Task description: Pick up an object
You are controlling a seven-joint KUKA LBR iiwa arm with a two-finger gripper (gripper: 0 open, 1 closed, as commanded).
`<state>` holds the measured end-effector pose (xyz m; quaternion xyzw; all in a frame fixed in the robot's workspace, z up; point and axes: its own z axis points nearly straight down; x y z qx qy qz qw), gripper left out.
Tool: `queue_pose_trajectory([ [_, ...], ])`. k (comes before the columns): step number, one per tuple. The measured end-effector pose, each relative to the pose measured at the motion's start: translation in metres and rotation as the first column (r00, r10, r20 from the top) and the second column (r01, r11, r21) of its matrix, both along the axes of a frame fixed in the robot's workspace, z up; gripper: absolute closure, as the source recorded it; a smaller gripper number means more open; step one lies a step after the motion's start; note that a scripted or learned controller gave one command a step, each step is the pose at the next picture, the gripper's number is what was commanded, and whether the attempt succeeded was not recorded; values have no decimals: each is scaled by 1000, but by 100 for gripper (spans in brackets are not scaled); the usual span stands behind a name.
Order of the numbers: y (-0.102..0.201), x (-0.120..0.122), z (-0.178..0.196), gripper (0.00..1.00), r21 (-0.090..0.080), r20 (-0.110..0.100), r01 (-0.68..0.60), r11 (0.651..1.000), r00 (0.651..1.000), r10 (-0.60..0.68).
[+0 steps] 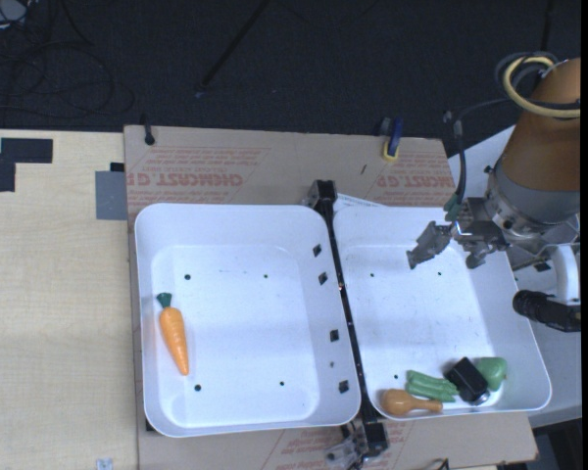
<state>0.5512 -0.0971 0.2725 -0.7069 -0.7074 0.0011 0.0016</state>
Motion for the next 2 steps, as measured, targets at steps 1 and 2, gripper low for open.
queue_pose_trajectory([
  [1,-1,0,9,100,0,-2,0,1000,1000,0],
  [2,48,51,25,100,0,6,-5,1000,1000,5],
])
